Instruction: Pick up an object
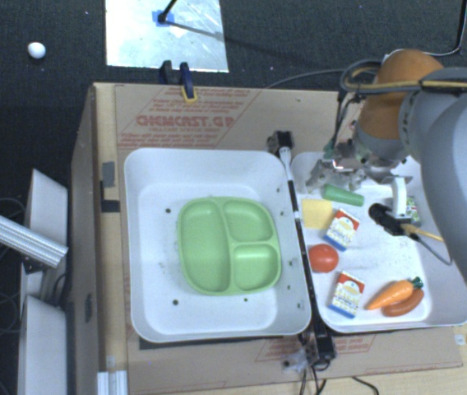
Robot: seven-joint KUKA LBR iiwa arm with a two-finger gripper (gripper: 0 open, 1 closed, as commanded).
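- Now I see the arm (455, 138) reaching down from the right, wrist bent over the right bin (455, 307).
- Pincer (338, 169) hangs just above the green stick (343, 194); its grip I cannot tell.

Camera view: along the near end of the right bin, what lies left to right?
Round red tomato → small white-and-blue carton with red top → orange carrot with green top, all loose in the right white bin.
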